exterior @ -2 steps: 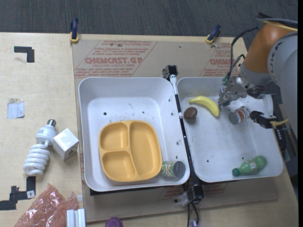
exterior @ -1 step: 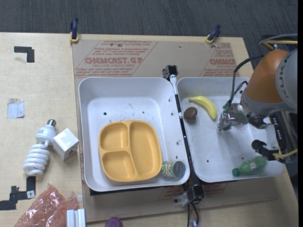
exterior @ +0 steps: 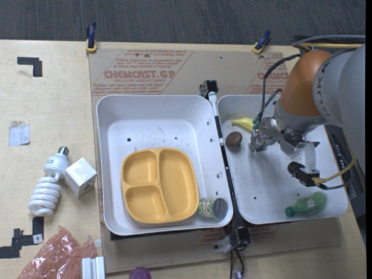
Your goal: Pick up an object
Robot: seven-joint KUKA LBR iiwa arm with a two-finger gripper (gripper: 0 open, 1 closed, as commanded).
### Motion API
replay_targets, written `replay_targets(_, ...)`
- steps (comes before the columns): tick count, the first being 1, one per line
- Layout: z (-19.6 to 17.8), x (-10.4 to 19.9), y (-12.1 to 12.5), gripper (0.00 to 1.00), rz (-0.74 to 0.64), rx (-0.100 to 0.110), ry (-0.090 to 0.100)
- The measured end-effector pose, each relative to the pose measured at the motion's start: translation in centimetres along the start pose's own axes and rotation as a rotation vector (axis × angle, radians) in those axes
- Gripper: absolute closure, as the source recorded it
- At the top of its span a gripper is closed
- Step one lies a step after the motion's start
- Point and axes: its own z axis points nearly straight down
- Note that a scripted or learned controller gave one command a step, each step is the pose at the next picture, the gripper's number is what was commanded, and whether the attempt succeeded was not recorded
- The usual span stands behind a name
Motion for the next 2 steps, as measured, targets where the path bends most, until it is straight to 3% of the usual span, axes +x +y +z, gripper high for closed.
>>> replay_targets(1, 0.0, -2.9, -11.8, 0.00, 0.002, 0.001, 0.001)
replay_targets(2, 0.0, -6.5, -4.1, 0.00, 0.000, 0.000, 0.000)
